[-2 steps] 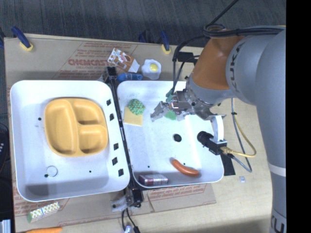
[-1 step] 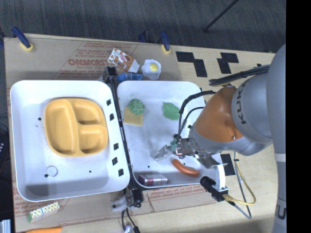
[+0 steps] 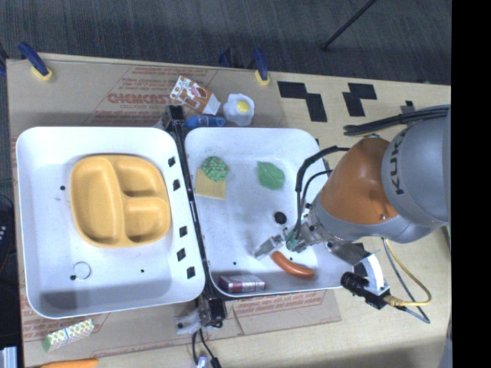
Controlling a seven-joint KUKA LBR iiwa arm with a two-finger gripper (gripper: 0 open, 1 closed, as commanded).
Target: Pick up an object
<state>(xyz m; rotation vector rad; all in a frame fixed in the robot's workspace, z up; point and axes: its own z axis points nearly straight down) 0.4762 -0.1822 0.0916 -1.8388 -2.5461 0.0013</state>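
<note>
My gripper [image 3: 278,245] is low inside the right bin [image 3: 238,140], near its front right corner. The orange wrist band sits just above and to its right. An orange sausage-shaped piece [image 3: 293,265] lies right beside the gripper, just in front of it. A dark pink-labelled tube [image 3: 241,284] rests against the bin's front wall. Farther back are a green leafy piece [image 3: 270,175], a yellow sponge [image 3: 210,184] with a green ball [image 3: 215,167] on it, and a small black item [image 3: 280,218]. I see nothing held.
The left bin [image 3: 34,205] holds a yellow divided tray [image 3: 121,199]. Behind the bins lie a printed packet [image 3: 189,93], a blue item [image 3: 203,119] and a white-and-yellow piece [image 3: 238,108]. A small packet [image 3: 69,332] lies on the bench at front left.
</note>
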